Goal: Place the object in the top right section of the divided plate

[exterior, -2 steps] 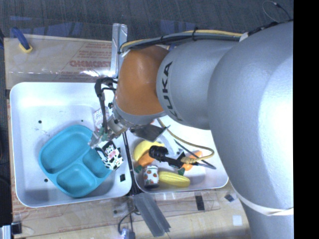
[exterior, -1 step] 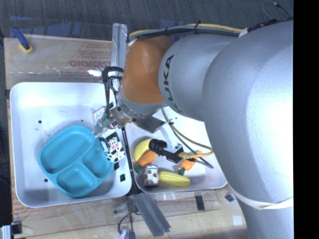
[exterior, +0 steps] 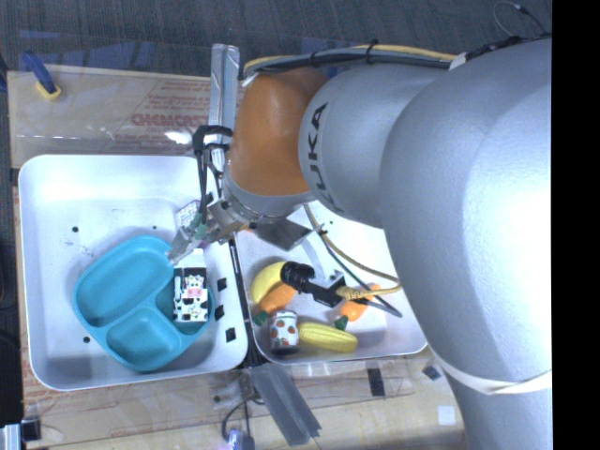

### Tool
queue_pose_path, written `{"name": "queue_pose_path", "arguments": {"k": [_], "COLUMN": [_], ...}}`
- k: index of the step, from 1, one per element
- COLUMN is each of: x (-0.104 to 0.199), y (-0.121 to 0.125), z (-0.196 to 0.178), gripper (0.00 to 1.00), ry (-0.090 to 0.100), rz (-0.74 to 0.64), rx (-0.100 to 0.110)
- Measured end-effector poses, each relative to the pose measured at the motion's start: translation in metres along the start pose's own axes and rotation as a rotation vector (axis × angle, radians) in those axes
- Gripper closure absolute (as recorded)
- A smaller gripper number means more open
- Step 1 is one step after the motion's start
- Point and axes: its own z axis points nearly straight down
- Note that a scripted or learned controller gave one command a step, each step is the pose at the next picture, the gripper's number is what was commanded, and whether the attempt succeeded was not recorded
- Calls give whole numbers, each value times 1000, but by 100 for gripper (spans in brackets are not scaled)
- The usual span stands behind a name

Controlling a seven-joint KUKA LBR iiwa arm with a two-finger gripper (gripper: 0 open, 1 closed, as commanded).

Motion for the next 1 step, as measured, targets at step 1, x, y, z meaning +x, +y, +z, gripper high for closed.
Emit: {"name": "queue_pose_path", "arguments": {"k": [1], "x": [-17], "y": [-75], "z": [0], "gripper": [0], "ry": [1], "rz": [-79], "rx": [1]}}
